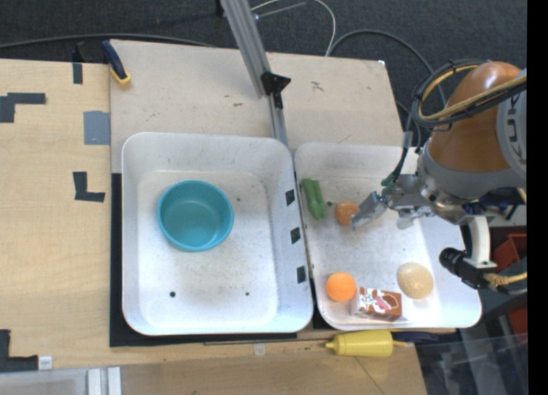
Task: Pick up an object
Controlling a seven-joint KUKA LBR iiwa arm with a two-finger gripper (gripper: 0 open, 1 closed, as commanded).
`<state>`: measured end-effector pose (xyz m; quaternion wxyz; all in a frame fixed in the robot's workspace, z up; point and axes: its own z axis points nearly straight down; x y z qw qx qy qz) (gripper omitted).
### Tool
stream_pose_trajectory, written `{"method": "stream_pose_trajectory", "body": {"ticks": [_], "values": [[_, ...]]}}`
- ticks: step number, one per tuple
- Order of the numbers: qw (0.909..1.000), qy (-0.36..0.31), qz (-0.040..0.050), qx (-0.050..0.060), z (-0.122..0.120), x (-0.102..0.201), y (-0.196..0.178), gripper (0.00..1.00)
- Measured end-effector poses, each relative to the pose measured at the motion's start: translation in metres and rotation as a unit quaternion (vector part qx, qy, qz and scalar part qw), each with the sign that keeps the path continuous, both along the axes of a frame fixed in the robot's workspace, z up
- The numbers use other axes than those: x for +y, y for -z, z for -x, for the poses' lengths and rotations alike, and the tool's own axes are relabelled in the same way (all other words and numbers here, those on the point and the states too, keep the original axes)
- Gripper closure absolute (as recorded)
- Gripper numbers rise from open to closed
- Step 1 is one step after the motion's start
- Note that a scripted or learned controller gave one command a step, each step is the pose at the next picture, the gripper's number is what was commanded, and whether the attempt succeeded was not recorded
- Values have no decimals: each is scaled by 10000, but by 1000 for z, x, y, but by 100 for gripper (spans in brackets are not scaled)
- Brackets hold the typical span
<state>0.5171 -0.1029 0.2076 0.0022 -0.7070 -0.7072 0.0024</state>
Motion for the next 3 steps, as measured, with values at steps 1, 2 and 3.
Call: {"method": "stream_pose_trajectory", "body": {"ticks": [1, 2, 3], "values": [[10000, -7, -7, 8, 2, 11, 54, 0], [10000, 2, -5, 10, 10, 4, 103, 0], [10000, -10, -11, -5, 9, 5, 91, 100]]}}
